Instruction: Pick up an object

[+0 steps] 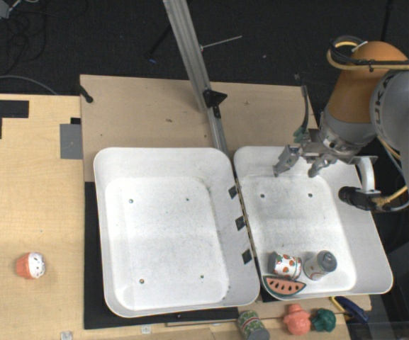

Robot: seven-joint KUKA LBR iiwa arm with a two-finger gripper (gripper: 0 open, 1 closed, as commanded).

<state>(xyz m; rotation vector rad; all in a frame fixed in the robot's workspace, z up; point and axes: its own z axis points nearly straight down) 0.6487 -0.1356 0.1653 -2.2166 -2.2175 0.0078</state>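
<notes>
my arm (374, 98): cut off at the 3 o'clock edge, so I can't see where it starts
green can (251, 325): at 6 o'clock, its bottom is cut by the edge
watermelon toy (285, 287): partly tucked under the right bin's rim (317, 293)
blue thing (347, 306): too small to tell

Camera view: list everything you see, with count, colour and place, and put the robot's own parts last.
bins: two, white, side by side on the bench.
cup: one, white with red spots, near corner of the right bin.
can: one, grey, beside the cup.
watermelon slice: one, red and green, on the right bin's near rim.
toys: three, dark, pink and green, on the bench below the right bin.
ball: one, orange and white, far left on the bench.
rail: one, silver, behind the bins.
arm: one, grey and orange, at right.
end effector: one, open, over the right bin's far edge.
</notes>
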